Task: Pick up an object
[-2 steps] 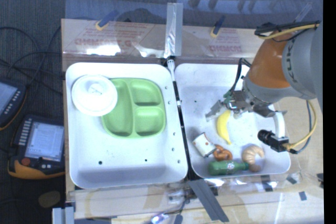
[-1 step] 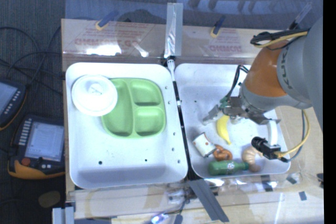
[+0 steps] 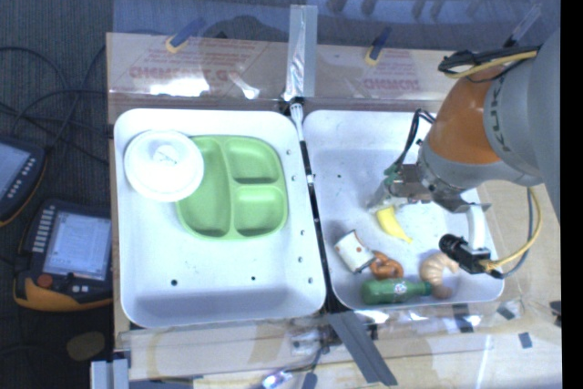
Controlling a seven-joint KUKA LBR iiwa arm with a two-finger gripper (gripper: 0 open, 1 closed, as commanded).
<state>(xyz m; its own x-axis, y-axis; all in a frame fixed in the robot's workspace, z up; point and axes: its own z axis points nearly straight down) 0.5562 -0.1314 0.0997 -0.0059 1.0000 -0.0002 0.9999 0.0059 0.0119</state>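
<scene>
My gripper [image 3: 394,194] hangs low over the middle of the right bin [image 3: 355,155], under the grey and orange arm that reaches in from the right. A small yellow banana [image 3: 394,224] lies just below the gripper's tip, touching it or nearly so. Along the bin's front lie a white block with a red mark [image 3: 350,250], an orange-brown pretzel-like piece [image 3: 387,267], a green bottle-shaped thing [image 3: 396,290] and a tan lump [image 3: 439,268].
The left bin [image 3: 155,287] holds a green divided plate [image 3: 233,187] and a white round lid [image 3: 163,164] at its back left. A ridge [image 3: 310,196] separates the two bins. The right bin's back half is bare white floor.
</scene>
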